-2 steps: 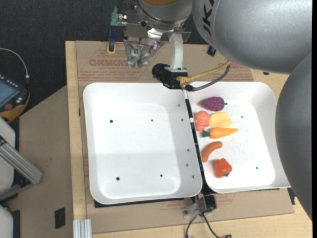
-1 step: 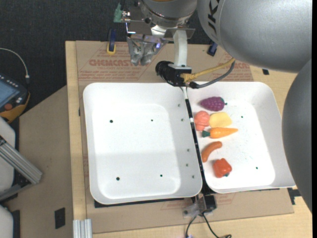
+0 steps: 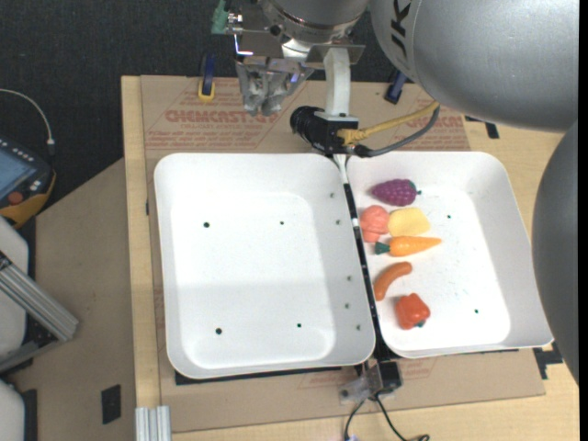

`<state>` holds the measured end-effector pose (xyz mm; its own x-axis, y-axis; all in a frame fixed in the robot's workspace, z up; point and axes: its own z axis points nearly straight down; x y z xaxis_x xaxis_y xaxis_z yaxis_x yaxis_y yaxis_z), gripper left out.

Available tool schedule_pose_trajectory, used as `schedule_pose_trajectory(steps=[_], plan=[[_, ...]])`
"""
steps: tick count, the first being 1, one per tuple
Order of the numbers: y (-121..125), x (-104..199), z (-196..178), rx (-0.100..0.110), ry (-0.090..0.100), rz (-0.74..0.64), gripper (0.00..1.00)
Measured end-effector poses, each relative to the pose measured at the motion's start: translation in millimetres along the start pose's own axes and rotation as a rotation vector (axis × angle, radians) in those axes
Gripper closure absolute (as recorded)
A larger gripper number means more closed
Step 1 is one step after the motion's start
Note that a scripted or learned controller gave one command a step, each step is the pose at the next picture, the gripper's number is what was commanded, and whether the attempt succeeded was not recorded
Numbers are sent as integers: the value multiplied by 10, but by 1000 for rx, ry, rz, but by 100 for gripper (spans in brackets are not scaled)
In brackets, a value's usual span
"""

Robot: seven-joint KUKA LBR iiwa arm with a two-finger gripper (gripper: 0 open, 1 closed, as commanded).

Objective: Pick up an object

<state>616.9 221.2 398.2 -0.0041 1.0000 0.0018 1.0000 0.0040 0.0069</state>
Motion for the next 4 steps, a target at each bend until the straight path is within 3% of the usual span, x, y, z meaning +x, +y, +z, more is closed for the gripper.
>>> schedule_pose_trajectory(steps=[1,2,4], plan=[[-425,41,-1059,-4,3,1,100],[-409,49,-1096,3,-1,1,100],[-405,69,-1307,-3,1,-2,100]])
